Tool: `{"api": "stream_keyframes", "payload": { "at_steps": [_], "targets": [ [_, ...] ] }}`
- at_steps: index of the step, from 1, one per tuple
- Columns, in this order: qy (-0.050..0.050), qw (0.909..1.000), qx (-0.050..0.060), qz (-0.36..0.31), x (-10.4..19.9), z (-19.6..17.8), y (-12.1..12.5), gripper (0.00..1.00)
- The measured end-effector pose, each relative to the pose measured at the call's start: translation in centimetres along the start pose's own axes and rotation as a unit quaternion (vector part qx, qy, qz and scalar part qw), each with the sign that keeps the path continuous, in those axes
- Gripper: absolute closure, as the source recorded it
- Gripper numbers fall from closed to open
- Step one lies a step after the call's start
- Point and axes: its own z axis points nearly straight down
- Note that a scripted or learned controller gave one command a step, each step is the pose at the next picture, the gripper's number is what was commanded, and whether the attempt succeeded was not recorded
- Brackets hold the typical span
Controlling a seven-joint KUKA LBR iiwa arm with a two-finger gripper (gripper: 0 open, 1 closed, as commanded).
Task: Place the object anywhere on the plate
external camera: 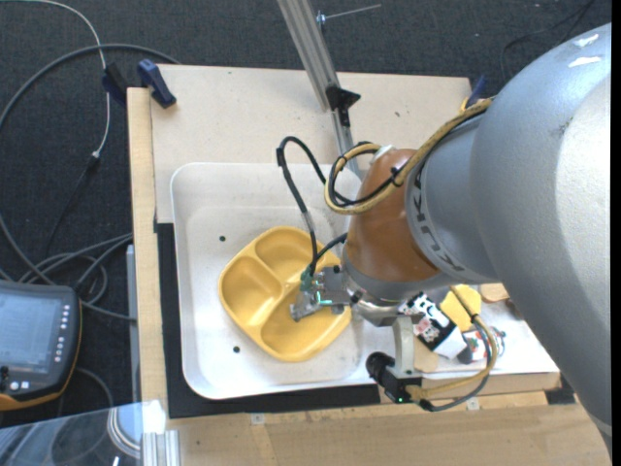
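A yellow plate point(260, 284) with three compartments lies in the left white bin point(199, 260). My gripper point(312, 297) hangs low over the plate's right side, above the large front compartment. Its small grey-green tip blends with the metal parts, and I cannot make out any object between the fingers. The grey arm with its orange band point(383, 236) covers most of the right bin. Just past the wrist, a yellow object point(467, 302) and a white, black and red object point(433, 325) peek out in the right bin.
Black and yellow cables point(310, 187) loop from the wrist over the left bin's back half. A metal rod point(309, 42) slants in from the top. A blue clamp point(155, 81) sits at the bench's back left corner. A teach pendant point(34, 338) lies off the bench at left.
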Motion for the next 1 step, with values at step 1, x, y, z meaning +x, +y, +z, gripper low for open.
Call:
{"api": "stream_keyframes", "payload": {
  "at_steps": [1],
  "targets": [
    [0.000,1.0000,0.000,0.000,-0.01,0.00,0.00,0.00]
  ]
}}
